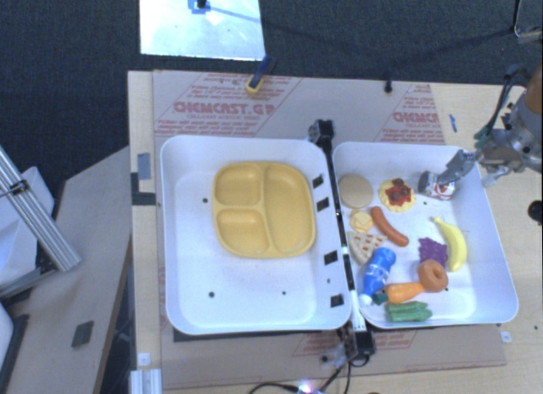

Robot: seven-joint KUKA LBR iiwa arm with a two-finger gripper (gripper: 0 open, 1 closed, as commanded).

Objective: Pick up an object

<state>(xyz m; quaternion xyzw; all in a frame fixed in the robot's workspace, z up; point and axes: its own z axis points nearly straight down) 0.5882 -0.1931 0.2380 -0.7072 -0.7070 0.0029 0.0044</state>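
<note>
Here the claw [447,182] grips a small red-white object [442,188] above the right bin [501,252].

The arm [524,125] runs off the picture's edge at three o'clock, mostly cut away. A small red-and-white thing [443,187] under the gripper [448,176] is too blurred to name; the finger gap is unclear.

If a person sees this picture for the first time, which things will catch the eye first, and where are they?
The yellow divided plate stands out first, lying alone in the left bin. Next comes the heap of bright toy food in the right bin: a banana, a sausage, a blue bottle and a carrot among them. The pincer reaches in at that bin's far right corner.
</note>
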